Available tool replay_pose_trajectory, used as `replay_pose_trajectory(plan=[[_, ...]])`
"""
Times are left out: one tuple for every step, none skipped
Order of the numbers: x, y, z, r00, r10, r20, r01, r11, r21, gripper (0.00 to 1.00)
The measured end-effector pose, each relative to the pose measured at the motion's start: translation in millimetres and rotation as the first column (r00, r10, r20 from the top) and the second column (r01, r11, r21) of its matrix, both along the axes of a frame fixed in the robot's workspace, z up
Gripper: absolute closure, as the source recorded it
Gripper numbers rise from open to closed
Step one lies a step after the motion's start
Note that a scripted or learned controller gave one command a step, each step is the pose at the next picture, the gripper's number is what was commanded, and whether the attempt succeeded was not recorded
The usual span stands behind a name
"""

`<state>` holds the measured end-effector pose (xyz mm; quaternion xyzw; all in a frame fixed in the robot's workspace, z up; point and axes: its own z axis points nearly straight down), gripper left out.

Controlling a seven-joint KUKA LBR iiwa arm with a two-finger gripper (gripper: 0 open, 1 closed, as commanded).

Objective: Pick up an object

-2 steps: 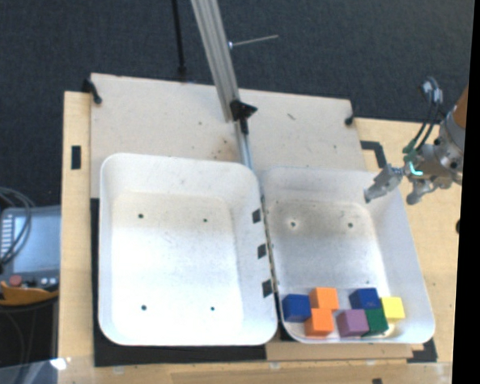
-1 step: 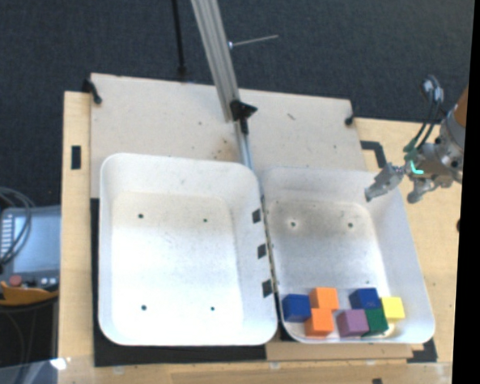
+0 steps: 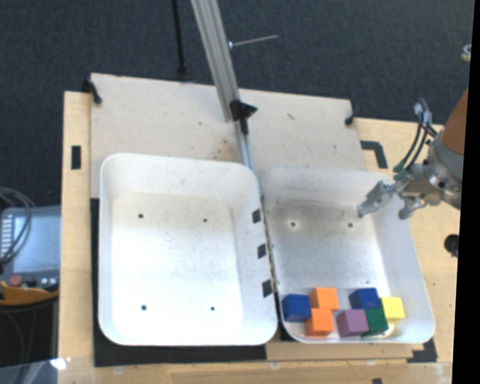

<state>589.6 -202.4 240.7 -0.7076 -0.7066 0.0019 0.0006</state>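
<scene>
Several small blocks lie clustered at the near end of the right bin (image 3: 398, 254): a blue block (image 3: 296, 307), two orange blocks (image 3: 324, 298) (image 3: 320, 322), a purple block (image 3: 351, 322), a green block (image 3: 376, 321), a second blue block (image 3: 365, 299) and a yellow block (image 3: 393, 308). My gripper (image 3: 389, 203) hangs over the far right part of that bin, well above and behind the blocks. Its two fingers are spread apart with nothing between them.
The left bin (image 3: 108, 220) sits beside the right one, divided by a rim with black clips (image 3: 262, 252). A slanted aluminium pole (image 3: 220, 56) rises behind the bins. A device with cables (image 3: 21, 255) lies off the bench at left.
</scene>
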Motion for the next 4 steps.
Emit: replay_pose_trajectory(plan=[[8.6,-0.3,-48.1,1.000,-0.001,0.000,0.001,1.000,0.000,0.00],[18.0,1.1,-100.8,1.000,0.003,0.000,-0.003,1.000,0.001,0.00],[19.9,-0.2,-85.8,1.000,0.001,0.010,-0.001,1.000,-0.001,1.00],[29.5,-5.0,-25.0,1.000,0.004,0.012,-0.004,1.000,-0.001,1.00]])
